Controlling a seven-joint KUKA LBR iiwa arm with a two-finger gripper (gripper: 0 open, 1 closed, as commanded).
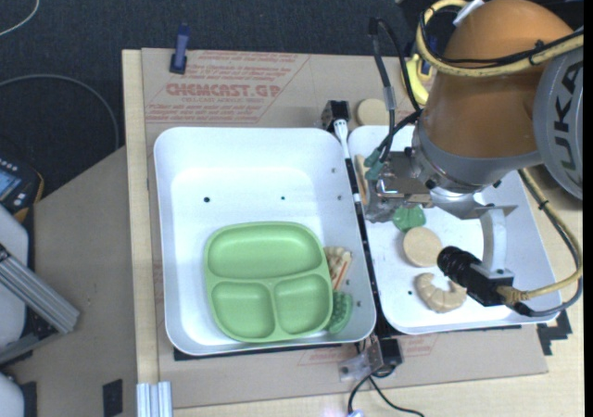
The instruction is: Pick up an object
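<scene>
The end effector hangs low at the right bin's left edge, just above a green piece; I cannot tell its opening. Descending here risks striking the wall between bins.

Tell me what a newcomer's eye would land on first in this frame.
The arm's big orange wrist band at upper right, looming over the right white bin. Next, the pale green three-compartment plastic tray lying in the left white bin, toward its near edge. A round tan disc and a green piece lie beneath the arm.
</scene>
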